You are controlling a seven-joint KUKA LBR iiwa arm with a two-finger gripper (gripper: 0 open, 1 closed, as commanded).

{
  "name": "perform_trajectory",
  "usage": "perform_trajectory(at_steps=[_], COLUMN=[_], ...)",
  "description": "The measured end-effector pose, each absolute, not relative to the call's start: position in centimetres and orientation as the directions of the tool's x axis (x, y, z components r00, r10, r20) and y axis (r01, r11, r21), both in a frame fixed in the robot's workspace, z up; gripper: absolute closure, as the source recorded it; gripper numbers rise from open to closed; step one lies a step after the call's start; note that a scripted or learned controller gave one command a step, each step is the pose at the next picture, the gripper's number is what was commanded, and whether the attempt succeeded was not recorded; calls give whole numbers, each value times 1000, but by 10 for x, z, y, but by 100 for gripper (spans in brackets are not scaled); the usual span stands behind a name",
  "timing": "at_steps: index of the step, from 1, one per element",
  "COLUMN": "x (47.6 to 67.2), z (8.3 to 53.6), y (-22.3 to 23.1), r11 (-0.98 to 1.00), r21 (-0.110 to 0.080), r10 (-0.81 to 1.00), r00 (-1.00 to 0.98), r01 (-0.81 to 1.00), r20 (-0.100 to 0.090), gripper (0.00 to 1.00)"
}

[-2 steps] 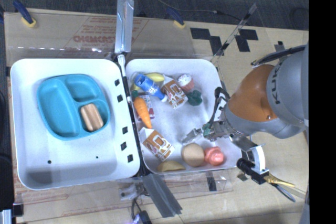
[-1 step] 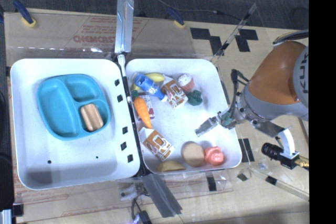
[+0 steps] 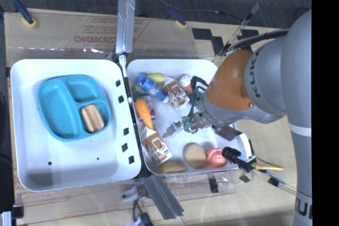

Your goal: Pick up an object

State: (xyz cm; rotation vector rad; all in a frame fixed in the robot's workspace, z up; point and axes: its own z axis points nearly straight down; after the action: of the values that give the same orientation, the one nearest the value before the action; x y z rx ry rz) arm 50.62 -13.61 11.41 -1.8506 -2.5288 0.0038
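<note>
Two white bins sit side by side on the tabletop; my gripper [image 3: 177,127] hangs low in the right bin [image 3: 229,72], among the clutter, just beside the carrot [image 3: 143,113]. Whether my jaws are apart or together, I cannot tell. Left bin [image 3: 32,162] holds a blue tray [image 3: 59,103].

"KUKA" runs down the grey arm [image 3: 275,74] — faint red print on the cardboard [image 3: 95,32] is unreadable

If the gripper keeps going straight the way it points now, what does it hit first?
The gripper points toward the view's left and down into the right bin. First in line looks like bare bin floor, with the carrot just beyond. Depth is hard to judge from this slanted view.
</note>
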Motion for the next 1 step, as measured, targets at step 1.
perform_trajectory(at_steps=[1], x=[535], z=[91], y=[-142], r11=[-86], r21=[-3], r10=[996], r00=[86], r01=[996], r20=[0], gripper=[0])
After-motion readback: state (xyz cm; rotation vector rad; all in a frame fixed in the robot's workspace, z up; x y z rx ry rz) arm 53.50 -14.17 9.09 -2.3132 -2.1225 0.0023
